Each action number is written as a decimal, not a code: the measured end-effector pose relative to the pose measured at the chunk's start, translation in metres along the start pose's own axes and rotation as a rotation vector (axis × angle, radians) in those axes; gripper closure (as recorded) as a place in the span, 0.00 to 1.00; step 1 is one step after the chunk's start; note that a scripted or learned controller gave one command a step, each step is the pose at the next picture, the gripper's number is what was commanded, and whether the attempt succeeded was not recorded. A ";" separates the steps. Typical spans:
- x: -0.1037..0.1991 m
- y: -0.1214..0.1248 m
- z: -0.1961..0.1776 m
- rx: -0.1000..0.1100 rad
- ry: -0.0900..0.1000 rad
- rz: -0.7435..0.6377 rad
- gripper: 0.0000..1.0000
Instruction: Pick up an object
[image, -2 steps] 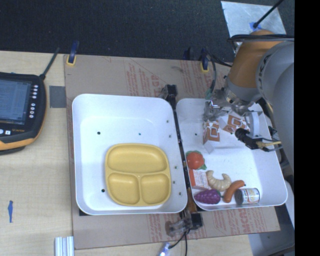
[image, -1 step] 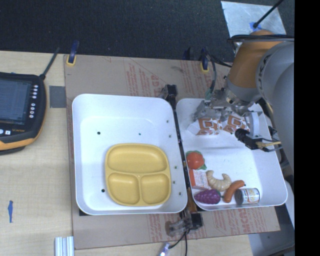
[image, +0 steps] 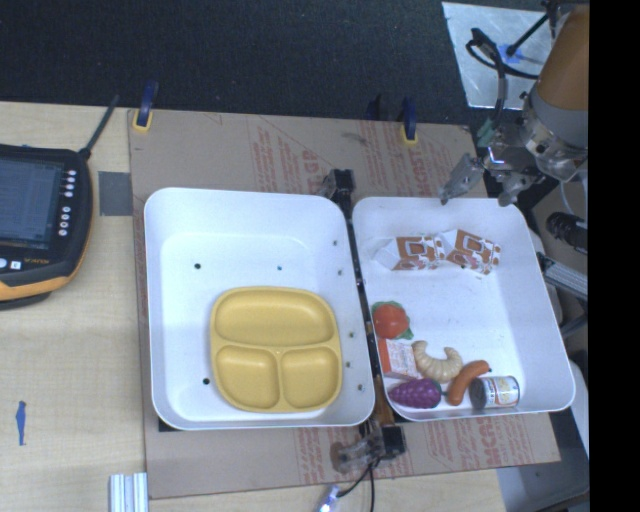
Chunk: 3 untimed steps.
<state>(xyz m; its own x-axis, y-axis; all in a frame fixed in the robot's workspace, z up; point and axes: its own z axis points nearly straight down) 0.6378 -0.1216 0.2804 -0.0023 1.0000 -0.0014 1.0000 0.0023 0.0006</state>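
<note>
1. Gripper above far edge of right bin, fingers spread, holding nothing.
2. Tomato, croissant, sausage, grapes inside.
3. Yellow divided tray in left bin.

The right bin has open white floor through its middle and toward three o'clock. Snack packets block the twelve o'clock end, and a tomato, croissant, sausage, grapes and small can crowd six to seven o'clock. In the left bin, a yellow divided tray fills the six o'clock half, leaving bare floor toward twelve.
</note>
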 end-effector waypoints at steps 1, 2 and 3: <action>0.039 -0.066 0.046 0.006 0.001 -0.002 0.00; -0.015 -0.029 0.069 0.004 0.000 -0.001 0.00; 0.005 0.006 0.136 0.006 0.000 -0.003 0.00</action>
<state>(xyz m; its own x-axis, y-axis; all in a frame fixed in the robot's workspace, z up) 0.6441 -0.1167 0.1448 -0.0050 1.0000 -0.0010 1.0000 0.0050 -0.0055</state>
